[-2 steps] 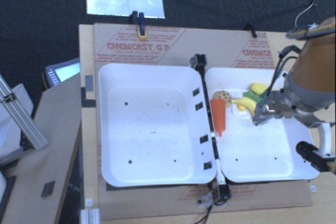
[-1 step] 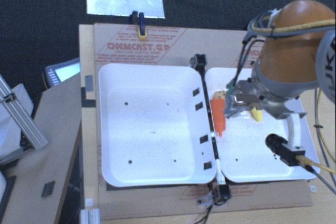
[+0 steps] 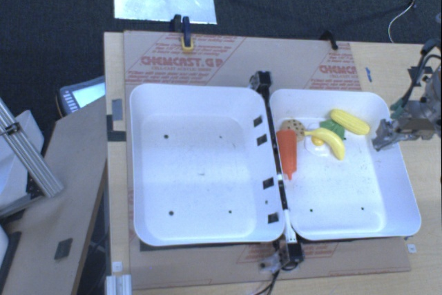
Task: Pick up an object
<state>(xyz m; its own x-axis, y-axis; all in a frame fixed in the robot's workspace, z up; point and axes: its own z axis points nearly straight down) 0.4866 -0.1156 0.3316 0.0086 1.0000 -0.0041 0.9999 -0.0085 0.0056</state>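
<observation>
Orange and long, a carrot (image 3: 287,152) lies in the right bin (image 3: 387,217), tight against that bin's left wall, its length running up and down the view. Just above its top end sits a small tan, speckled piece like a cookie (image 3: 294,126). To the right of these lies a yellow banana (image 3: 330,141), slanting down to the right, with a white and yellow piece like a fried egg (image 3: 318,144) under its left end. A green leafy piece (image 3: 333,128) shows just above the banana, and a yellow ear of corn (image 3: 349,121) lies beyond that, nearest the bin's upper right corner. All these toys cluster in the upper left part of the right bin.

The gripper (image 3: 382,135) sits at the right bin's right edge, just right of the corn and banana and apart from both. Nothing shows between its fingers; whether they are spread or closed I cannot tell from this angle. The arm (image 3: 421,114) reaches in from the right edge of the view.

The left bin (image 3: 138,148) stands side by side with the right one, joined by a dark strip of clips. Both rest on a brown cardboard sheet (image 3: 207,59) printed with red lettering.
</observation>
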